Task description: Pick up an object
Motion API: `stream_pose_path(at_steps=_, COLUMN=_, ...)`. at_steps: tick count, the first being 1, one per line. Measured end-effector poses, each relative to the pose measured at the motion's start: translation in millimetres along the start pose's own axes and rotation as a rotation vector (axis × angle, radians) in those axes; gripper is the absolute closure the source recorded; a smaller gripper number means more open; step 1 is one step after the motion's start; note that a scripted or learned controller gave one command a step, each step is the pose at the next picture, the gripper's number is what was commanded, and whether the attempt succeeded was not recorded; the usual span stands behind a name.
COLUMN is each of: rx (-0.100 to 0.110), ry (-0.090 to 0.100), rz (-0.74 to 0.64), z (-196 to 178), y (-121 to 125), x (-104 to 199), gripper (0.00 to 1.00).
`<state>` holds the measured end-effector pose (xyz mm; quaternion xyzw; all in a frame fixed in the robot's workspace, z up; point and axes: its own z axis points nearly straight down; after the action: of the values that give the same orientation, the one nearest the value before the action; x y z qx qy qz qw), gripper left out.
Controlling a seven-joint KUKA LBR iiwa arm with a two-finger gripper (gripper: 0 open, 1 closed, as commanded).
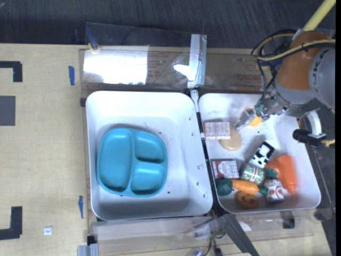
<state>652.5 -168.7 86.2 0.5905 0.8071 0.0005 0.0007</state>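
Now hovering: gripper (249,118) low over right bin (311,199), just above cracker pack (217,129), likely lining up a grab; open or shut unclear.

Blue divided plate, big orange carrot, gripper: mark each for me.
blue divided plate (131,161): camera view, on the ridge between its compartments.
big orange carrot (288,170): camera view, mid-body.
gripper (250,118): camera view, at the fingertips, over the right bin.

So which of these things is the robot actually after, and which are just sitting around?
For the job:
hand
toy carrot
beige round piece
pink packet
black-and-white box

Just there:
blue divided plate
left bin
clear panel
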Motion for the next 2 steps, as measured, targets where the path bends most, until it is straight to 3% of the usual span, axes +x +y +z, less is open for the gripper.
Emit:
stream_pose_path(at_steps=1, rx=0.000, ry=0.000, rz=0.000, z=0, y=0, x=0, gripper=0.00)
stream_pose_path(at_steps=2, rx=0.008, ry=0.017, rz=0.022, z=-1, y=8, x=-24, gripper=0.00)
